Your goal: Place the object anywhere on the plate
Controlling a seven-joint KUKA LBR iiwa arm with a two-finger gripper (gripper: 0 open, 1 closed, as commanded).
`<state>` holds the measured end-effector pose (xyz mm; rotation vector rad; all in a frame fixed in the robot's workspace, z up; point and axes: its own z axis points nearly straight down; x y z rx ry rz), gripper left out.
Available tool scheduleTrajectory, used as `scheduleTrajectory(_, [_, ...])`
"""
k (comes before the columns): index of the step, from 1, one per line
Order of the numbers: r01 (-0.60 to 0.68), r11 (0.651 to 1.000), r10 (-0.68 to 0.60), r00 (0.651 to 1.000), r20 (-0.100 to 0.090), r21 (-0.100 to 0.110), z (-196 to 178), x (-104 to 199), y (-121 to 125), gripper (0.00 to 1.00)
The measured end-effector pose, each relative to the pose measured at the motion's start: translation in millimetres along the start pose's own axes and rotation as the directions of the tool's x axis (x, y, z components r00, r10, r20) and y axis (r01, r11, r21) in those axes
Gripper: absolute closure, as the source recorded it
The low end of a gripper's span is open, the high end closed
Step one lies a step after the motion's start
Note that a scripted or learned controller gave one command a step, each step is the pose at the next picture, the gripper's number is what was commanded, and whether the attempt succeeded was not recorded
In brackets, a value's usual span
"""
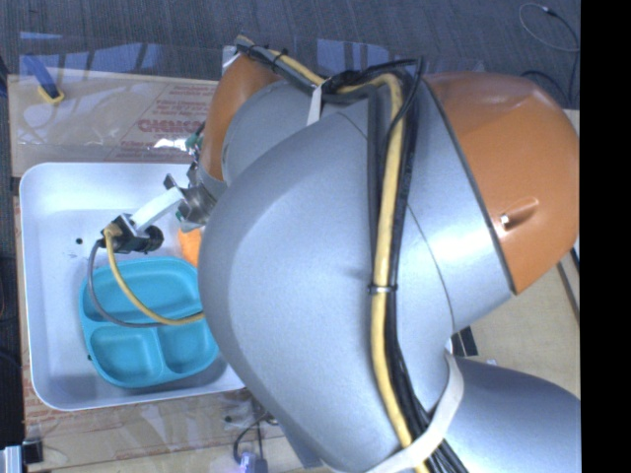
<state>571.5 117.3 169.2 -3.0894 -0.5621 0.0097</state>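
Observation:
A blue plate (148,323) with three compartments lies in the left white bin (49,264), toward its front. An orange object (190,245) peeks out just behind the plate's right rear corner, mostly hidden under the arm. The big grey arm (365,284) covers the middle and right of the view, and its wrist end (192,197) hangs over the bin just above the orange object. A yellow cable (133,294) loops from a black connector (128,235) across the plate.
Behind the bin lies a brown sheet with red print (108,116) under clear plastic. The arm hides the right bin. Bare white floor of the left bin shows to the left of and behind the plate.

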Motion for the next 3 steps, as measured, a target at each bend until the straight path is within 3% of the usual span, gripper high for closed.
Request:
scheduleTrajectory(1, [0.005, 1.0, -0.005, 1.0, 0.002, 0.001, -8.6, -0.1, -0.7, 1.0])
scheduleTrajectory(2, [0.005, 1.0, -0.005, 1.0, 0.002, 0.001, -8.7, -0.1, -0.8, 0.0])
scheduleTrajectory(3, [0.01, 1.0, -0.01, 1.0, 0.003, 0.001, -17.4, 0.0, -1.4, 1.0])
